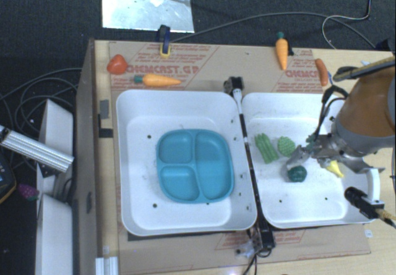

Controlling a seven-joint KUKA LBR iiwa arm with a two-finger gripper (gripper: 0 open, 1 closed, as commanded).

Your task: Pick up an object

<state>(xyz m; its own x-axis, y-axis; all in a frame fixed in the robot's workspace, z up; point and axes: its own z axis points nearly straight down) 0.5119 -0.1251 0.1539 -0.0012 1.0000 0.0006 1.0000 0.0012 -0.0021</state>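
Note:
In the right bin (272, 110) lie a long green ridged vegetable (266, 148), a small light green toy (286, 144), a dark teal round toy (297, 173) and a yellow piece (335, 169) partly under the arm. My gripper (307, 152) hangs low over the bin's middle, just above the teal toy and right of the light green toy. The wrist hides much of the fingers. Nothing shows between them.
The left bin (133, 119) holds a blue divided plate (195, 164). On the cardboard behind the bins lie a tomato (117, 65), a carrot (156, 80), a second carrot (282, 51) and an orange piece (322, 71). A black divider clamp (234, 85) sits between the bins.

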